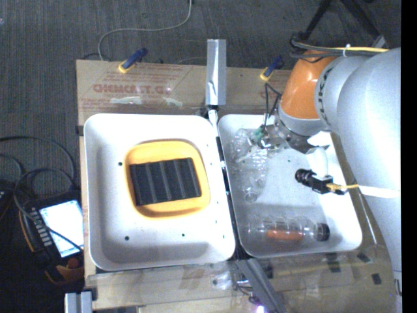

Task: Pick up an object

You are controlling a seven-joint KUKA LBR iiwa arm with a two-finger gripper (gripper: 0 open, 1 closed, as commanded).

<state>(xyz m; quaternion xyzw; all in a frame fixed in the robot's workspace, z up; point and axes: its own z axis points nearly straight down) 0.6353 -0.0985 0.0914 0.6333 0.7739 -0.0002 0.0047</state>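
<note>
I see the arm [365,116] reaching into the right bin [345,240], its gripper [266,135] at the far-left corner; finger state: cannot tell. A clear plastic bottle [290,231] lies along the near wall, long axis left-right, cap pointing right; a crumpled clear bottle [251,168] lies nearer the gripper.

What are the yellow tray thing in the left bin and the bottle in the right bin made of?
The yellow tray looks like matte molded plastic, with a dark ridged insert. The bottle seems to be clear, glossy plastic: the white bin shows through it, along with something orange inside.
</note>
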